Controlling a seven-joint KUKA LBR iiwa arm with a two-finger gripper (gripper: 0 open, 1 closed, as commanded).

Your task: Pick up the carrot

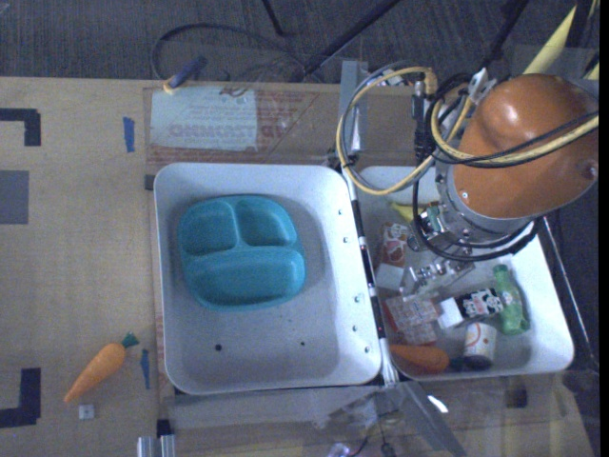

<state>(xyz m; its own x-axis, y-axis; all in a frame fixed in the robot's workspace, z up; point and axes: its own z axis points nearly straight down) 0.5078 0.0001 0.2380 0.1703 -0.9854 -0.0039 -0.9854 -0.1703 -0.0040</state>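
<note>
An orange carrot (96,370) with a green top lies on the wooden bench outside the bins, near the front left corner of the left bin (249,367). A second orange, carrot-like piece (420,357) lies at the front of the right bin (550,350). The arm's orange wrist (523,141) hangs over the right bin. Below it, the gripper (435,276) points down among the cluttered items there, a little behind the orange piece and far from the carrot on the bench.
A teal divided plate (241,250) sits in the left bin. The right bin holds a green bottle (509,299), a small cup (479,342), a cow-patterned carton (478,305), a packet (411,314) and a yellow item (407,209). Cables (381,131) loop beside the wrist.
</note>
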